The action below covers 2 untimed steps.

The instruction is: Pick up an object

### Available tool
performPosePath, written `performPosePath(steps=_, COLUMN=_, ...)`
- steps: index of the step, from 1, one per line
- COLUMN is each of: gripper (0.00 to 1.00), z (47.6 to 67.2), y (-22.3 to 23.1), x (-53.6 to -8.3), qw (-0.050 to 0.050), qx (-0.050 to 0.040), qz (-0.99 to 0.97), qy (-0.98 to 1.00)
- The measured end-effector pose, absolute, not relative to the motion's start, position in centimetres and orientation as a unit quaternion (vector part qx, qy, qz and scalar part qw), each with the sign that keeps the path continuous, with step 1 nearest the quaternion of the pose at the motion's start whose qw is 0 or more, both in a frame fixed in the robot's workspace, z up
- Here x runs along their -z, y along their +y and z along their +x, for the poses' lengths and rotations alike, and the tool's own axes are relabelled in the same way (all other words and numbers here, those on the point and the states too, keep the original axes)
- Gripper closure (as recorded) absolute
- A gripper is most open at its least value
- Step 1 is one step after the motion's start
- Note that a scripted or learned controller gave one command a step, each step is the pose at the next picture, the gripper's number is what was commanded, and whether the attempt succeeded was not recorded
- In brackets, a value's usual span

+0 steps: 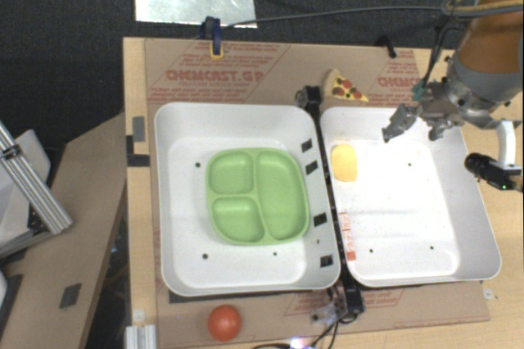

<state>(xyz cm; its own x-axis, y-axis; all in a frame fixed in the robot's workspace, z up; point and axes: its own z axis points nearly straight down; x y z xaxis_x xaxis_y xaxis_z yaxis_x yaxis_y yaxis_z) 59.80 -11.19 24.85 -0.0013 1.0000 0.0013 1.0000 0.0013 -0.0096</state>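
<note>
A yellow oblong object (345,162) lies in the right bin (426,257), close to its left wall. My gripper (418,123) hangs over the upper part of the right bin, up and to the right of the yellow object and apart from it. Its two fingers (396,126) stand spread, and nothing is between them. The grey arm with its orange band (491,44) comes in from the upper right.
The left bin (180,257) holds a green divided plate (256,195). A toy pizza slice (345,88) lies on the board behind the bins. A red ball (223,322) sits on the board in front of the left bin. A black clamp (491,171) juts in at the right.
</note>
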Motion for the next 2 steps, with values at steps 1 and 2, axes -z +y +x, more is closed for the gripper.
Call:
performPosePath(steps=1, gripper=0.0, z=60.0, y=-11.2, x=-25.5, qw=-0.001, qx=0.0005, qz=-0.706, qy=-0.708)
performPosePath(steps=2, gripper=0.0, z=59.1, y=-11.5, x=-19.8, qw=0.002, qx=-0.001, qz=-0.707, qy=-0.707)
